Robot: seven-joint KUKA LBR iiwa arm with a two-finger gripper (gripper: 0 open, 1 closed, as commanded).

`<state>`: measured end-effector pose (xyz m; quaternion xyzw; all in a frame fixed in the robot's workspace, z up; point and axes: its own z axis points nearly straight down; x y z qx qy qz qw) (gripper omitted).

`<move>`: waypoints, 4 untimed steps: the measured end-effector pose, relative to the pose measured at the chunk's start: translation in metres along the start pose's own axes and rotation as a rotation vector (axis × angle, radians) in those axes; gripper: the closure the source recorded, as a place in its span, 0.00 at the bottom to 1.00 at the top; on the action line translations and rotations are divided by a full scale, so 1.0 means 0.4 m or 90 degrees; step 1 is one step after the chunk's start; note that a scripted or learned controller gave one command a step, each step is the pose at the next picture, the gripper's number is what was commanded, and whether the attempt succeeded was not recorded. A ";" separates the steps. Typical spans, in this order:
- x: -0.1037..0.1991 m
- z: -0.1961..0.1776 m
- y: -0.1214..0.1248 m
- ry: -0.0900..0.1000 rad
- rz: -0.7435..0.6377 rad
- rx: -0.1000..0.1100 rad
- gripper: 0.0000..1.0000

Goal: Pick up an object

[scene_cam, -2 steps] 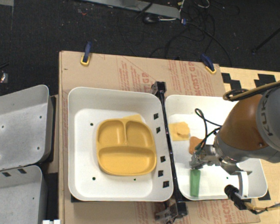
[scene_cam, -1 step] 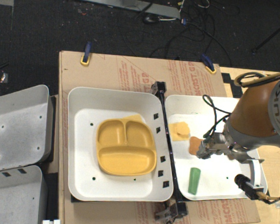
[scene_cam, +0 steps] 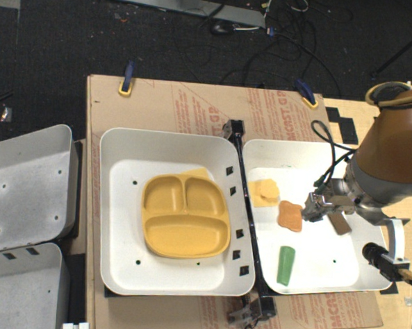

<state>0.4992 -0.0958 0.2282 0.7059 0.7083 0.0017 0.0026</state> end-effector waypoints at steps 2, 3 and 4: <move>0.137 -0.138 -0.007 0.002 -0.004 0.004 1.00; 0.250 -0.129 -0.022 0.001 -0.003 0.005 1.00; 0.374 -0.122 -0.016 0.001 -0.003 0.004 1.00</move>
